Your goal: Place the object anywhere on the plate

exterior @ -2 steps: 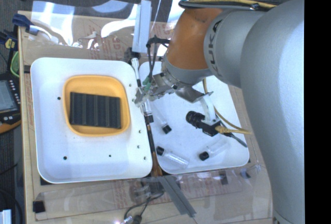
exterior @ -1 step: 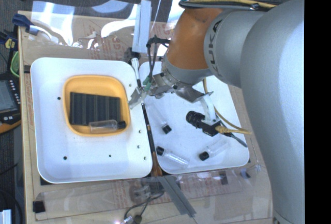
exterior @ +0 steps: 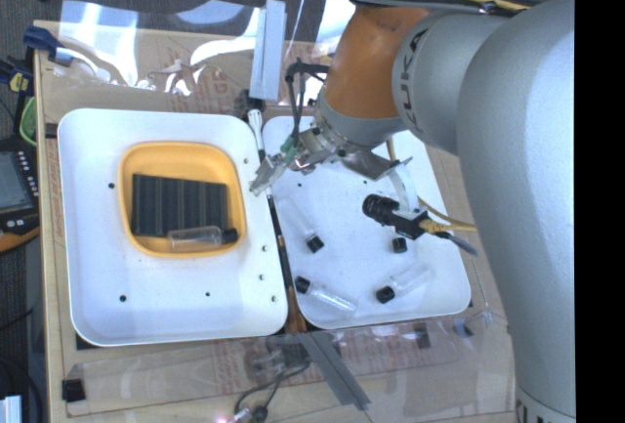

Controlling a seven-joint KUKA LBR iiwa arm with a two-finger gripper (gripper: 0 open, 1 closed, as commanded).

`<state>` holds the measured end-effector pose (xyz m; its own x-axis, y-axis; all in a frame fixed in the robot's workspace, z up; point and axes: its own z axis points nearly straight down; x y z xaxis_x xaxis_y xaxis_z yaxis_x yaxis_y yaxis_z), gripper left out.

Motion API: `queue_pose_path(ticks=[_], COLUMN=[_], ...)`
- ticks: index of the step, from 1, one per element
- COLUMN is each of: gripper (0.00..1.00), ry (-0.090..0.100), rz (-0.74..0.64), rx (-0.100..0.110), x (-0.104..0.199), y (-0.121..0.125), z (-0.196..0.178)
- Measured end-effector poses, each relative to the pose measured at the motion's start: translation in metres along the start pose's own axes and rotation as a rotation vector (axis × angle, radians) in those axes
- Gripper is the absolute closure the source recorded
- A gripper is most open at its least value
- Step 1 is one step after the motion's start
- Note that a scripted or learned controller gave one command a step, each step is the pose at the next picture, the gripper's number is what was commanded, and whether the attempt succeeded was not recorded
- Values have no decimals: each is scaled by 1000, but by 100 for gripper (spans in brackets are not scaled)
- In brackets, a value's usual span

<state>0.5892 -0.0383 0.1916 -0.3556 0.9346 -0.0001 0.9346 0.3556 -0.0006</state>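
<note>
One fixed camera looks down at a slant from above the bench [exterior: 195, 367], fairly near, framing both white bins [exterior: 98, 304], with the arm [exterior: 469, 50] entering from the right.

You can read one mark: "KUKA" in dark letters on the grey arm [exterior: 459, 69], just past the orange band [exterior: 366, 60], running vertically in this view. The device at the left edge [exterior: 15, 191] has a screen, but its content is too small for you to make out.
</note>
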Motion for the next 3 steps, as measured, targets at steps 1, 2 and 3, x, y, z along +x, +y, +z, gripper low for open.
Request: queue_pose_path(ticks=[1,2,3], gripper=[0,0,0], ry=[0,0,0], rz=[-199,-582,-548], rx=[-1,1,2], x=[-44,-63,-81], y=[56,49,22], z=[-1,0,6])
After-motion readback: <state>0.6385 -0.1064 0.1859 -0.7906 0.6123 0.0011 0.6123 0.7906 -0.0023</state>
